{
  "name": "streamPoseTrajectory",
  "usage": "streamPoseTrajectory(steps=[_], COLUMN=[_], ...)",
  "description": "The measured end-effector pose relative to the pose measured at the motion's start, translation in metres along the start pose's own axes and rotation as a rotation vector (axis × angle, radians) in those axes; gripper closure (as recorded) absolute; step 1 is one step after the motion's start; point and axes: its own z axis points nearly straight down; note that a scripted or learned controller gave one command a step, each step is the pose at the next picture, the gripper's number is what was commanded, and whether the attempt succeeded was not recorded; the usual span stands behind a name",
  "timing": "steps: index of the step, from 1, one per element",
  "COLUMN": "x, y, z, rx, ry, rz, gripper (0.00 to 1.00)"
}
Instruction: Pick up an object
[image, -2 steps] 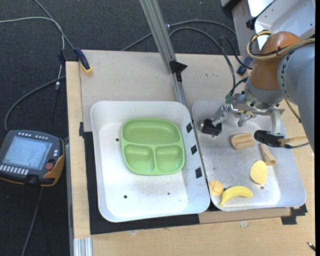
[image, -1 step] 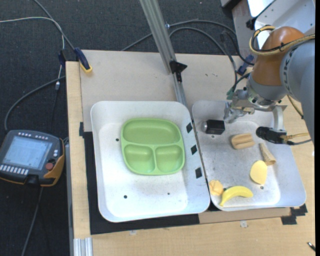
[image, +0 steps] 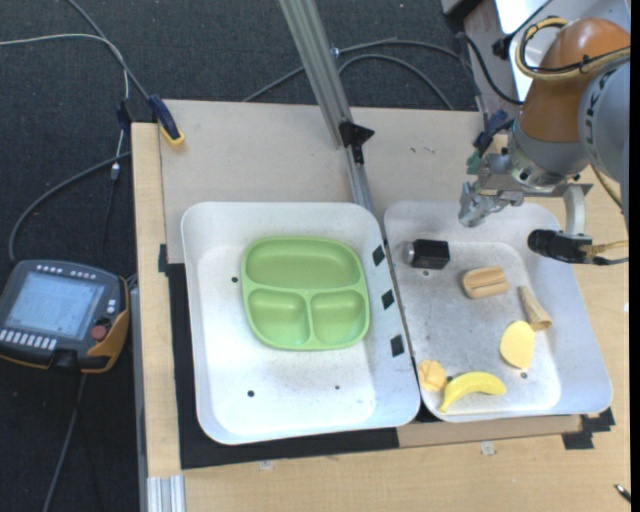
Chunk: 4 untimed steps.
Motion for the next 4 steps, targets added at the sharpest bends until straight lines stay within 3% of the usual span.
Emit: streamPoseTrajectory(steps=[1, 2, 4], x=[0.003, 0.004, 0.103], y=[0.002, 0.003, -0.014], z=[-0.064, -0.082, -0.068], rx=[0.0, 0.001, 0.01], ry=[0.0, 0.001, 0.003], rz=[0.0, 0.0, -0.003], gripper=[1.0, 1.0, 1.0])
